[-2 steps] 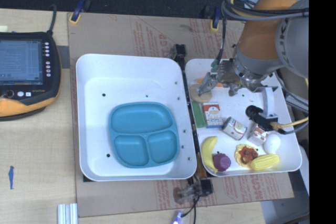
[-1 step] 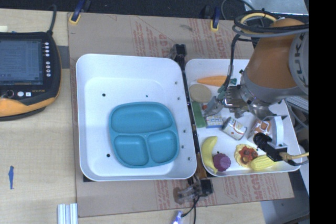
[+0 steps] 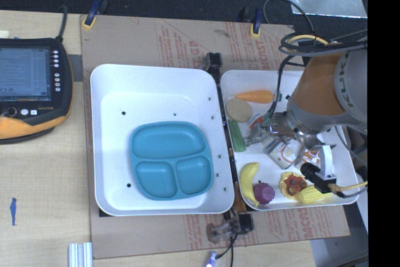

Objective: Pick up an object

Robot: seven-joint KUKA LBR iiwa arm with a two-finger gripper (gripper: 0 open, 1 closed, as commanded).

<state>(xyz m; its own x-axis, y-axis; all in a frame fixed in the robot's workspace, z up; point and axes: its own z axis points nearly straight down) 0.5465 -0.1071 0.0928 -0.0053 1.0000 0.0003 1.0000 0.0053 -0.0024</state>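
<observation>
Hovering low over the crowded right bin (image 3: pixel 247 79); gripper (image 3: pixel 279 142) state cannot be determined. Lying beneath and around: carrot (image 3: pixel 255 96), banana (image 3: pixel 248 179), purple item (image 3: pixel 264 192). Risking a missed or double grasp owing to tight clutter.

You have two white bins: left bin (image 3: pixel 106 90), right bin (image 3: pixel 250 78). One blue divided tray (image 3: pixel 170 158). One carrot (image 3: pixel 254 96), one banana (image 3: pixel 247 179), one purple fruit (image 3: pixel 263 192), one green stick (image 3: pixel 237 135), one round beige piece (image 3: pixel 238 110).
</observation>
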